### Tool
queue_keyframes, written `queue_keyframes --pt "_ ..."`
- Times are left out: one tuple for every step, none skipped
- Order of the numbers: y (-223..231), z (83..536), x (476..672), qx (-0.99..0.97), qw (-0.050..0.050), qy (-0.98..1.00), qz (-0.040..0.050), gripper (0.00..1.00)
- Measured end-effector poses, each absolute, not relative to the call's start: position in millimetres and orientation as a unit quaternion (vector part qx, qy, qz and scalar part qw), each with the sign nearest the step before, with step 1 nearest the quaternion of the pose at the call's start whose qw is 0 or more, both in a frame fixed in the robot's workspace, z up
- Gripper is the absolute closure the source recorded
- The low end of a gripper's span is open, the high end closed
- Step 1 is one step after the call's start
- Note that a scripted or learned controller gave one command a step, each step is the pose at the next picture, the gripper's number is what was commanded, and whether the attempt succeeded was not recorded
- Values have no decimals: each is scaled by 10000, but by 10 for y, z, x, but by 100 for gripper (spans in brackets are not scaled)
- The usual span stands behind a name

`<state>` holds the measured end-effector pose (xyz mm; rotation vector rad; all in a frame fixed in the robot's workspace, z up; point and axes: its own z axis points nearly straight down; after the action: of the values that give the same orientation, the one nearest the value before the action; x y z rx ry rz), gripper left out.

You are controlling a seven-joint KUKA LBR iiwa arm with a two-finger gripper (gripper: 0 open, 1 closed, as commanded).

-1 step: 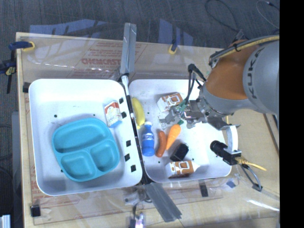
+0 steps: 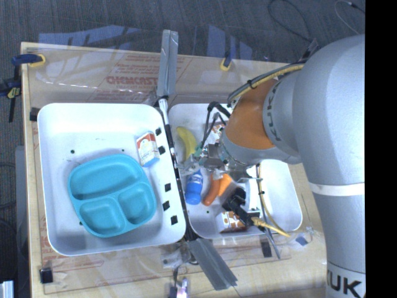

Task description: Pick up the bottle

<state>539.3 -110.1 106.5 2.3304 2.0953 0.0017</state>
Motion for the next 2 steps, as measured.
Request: queue_keyframes --pt "-1058 1008 5288 8414 43 5404 59 0" --pt "-1037 1124 5309 8400 39 5426 84 100"
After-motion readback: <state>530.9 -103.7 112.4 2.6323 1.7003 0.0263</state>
